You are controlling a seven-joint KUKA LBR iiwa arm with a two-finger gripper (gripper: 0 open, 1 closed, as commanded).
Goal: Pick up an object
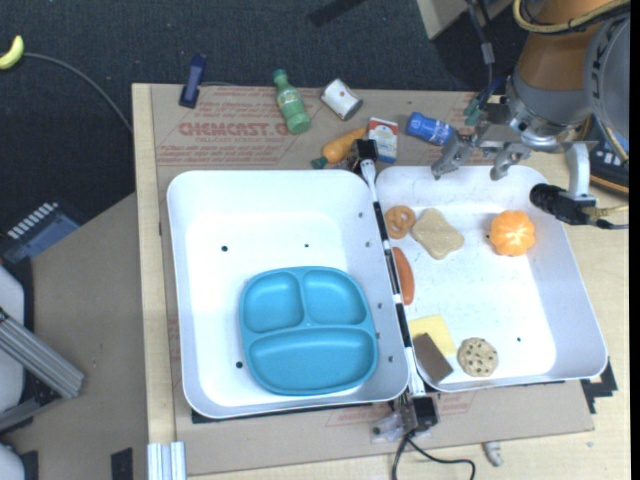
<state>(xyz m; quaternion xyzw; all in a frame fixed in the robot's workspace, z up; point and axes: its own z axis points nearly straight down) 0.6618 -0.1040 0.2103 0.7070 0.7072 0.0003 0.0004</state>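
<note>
Above the right bin's [560, 298] far edge, the end effector [477, 160] hangs with fingers spread, holding nothing. No pick is done yet: orange [512, 234], bread [437, 234] and cookie [478, 356] lie in the bin.

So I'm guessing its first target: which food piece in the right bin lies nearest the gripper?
The orange, near the bin's far right corner, just below the gripper. The bread slice and pretzel lie further left; the cookie sits at the near edge.

Red print reading "CHEMCAST" — faint — stands on the cardboard sheet [235, 128] behind the bins.
</note>
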